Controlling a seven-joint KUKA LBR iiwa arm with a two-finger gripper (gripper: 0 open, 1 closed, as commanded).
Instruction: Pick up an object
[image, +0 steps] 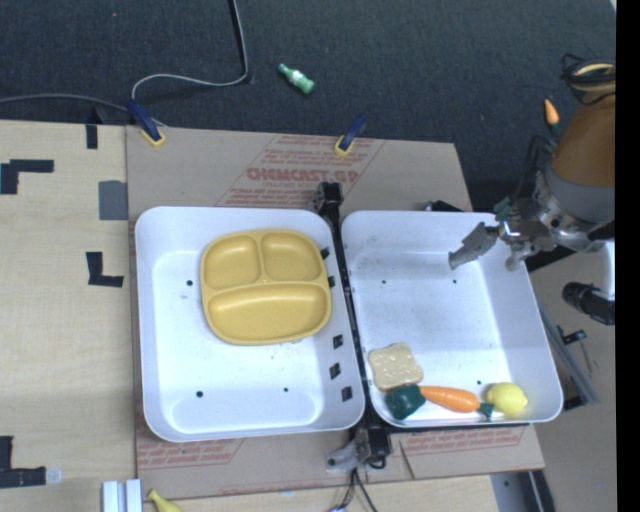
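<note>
In right bin (520, 330): 1 bread (394, 365) | 1 carrot (449, 399) | 1 lemon (507, 399) | fingers (468, 250): state unclear

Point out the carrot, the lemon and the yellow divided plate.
carrot (449, 399): camera view, middle of its orange body.
lemon (508, 399): camera view, centre of the fruit.
yellow divided plate (268, 312): camera view, floor of its large compartment.

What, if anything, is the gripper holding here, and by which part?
Nothing: the two-finger gripper hangs bare over the right white bin; no object sits between its fingers.
</note>
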